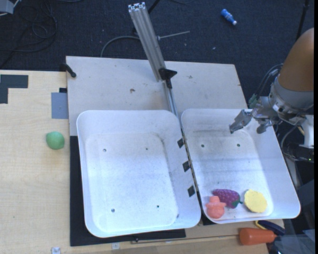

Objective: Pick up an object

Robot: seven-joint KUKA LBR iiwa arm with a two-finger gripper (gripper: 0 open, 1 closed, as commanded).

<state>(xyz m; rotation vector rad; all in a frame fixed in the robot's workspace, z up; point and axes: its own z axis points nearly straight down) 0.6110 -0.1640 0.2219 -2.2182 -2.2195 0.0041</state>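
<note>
On the bench, two shallow white bins sit side by side: the left bin (130, 173) and the right bin (230, 152). Above the right bin's far right corner hangs the arm (299, 67), its gripper (252, 121) spread open with nothing between the fingers. Three objects lie clustered at the right bin's near edge — a purple grape bunch (226, 196), a yellow piece (255, 201), an orange-red piece (215, 207) — well apart from the gripper. A green ball (55, 140) rests outside, left of the bins.

End effector (250, 122) above right bin (286, 194)
</note>
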